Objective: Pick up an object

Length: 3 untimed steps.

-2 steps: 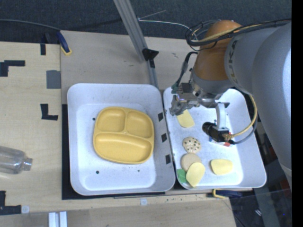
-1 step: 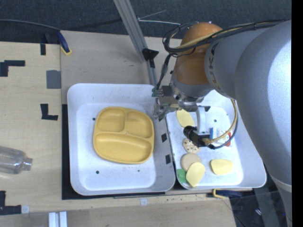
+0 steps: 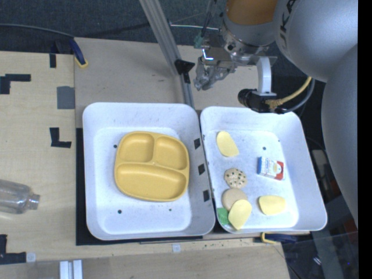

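My gripper (image 3: 204,80) hangs above the bench just behind the seam between the two bins, raised and holding nothing that I can see. In the right bin (image 3: 290,121) lie several small items: a yellow oval piece (image 3: 226,144) at the back left, a speckled cookie (image 3: 235,177), a tan round piece (image 3: 232,197), a pale yellow piece (image 3: 240,213) over something green (image 3: 222,216), another yellow piece (image 3: 271,204), and a small white, red and blue carton (image 3: 270,168). A yellow divided plate (image 3: 152,165) rests in the left bin (image 3: 99,127).
A slanted metal post (image 3: 165,39) rises behind the bins, close to the left of the gripper. A clear plastic bottle (image 3: 17,196) lies on the bench at the far left. Black cables run near the right bin's back edge.
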Motion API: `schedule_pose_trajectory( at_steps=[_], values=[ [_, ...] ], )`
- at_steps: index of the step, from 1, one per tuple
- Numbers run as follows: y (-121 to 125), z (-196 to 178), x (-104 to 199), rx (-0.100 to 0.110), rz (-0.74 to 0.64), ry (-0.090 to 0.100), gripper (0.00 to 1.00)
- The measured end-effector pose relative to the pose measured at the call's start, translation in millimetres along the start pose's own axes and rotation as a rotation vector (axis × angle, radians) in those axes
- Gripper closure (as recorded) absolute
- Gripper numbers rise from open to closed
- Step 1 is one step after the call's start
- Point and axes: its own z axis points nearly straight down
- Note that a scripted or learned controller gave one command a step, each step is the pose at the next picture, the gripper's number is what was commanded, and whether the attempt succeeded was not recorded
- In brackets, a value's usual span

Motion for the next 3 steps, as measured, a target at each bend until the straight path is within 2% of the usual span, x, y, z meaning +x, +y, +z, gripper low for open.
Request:
schedule_pose_trajectory(
  at_steps=[1, 2, 3],
  values=[
    [-14, 82, -59, 0.018, 0.008, -0.005, 1.0],
    [-65, 165, -35, 0.021, 0.002, -0.002, 1.0],
    [-42, 110, -2, 0.004, -0.002, 0.0, 1.0]
  ],
)
